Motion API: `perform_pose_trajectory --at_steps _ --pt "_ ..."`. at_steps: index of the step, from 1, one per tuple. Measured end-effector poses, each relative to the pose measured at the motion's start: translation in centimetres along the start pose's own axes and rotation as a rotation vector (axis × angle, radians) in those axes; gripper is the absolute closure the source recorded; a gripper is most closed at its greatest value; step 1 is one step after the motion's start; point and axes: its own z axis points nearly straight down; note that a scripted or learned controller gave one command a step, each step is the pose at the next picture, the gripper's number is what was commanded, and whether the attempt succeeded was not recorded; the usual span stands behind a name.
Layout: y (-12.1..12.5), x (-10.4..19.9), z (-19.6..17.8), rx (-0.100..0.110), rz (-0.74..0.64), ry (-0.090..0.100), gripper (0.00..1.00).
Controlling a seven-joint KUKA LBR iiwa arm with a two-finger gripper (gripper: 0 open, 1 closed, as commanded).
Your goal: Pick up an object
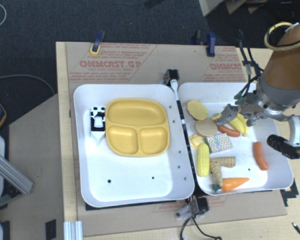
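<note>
End effector [233, 115] state unclear, poised over right bin [280, 181]; red sausage [229, 130] just below.

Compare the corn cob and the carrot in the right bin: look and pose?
The corn cob is yellow all over; the carrot is orange with a green tip at its left end. The corn cob lies nearly straight up and down in the camera view, by the bin's left wall; the carrot lies almost crosswise, near the front edge. Both are long toy foods lying flat in the right bin.
</note>
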Motion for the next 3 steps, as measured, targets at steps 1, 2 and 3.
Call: perform_pose_trajectory --at_steps 1,2,3 --pt "0.3 0.0 -0.7 -0.014 -0.003 -0.002 0.0" --pt "0.2 0.0 3.5 -0.009 -0.002 -0.001 0.0" --pt "0.5 -0.9 9.0 -0.009 -0.001 -0.001 0.0"
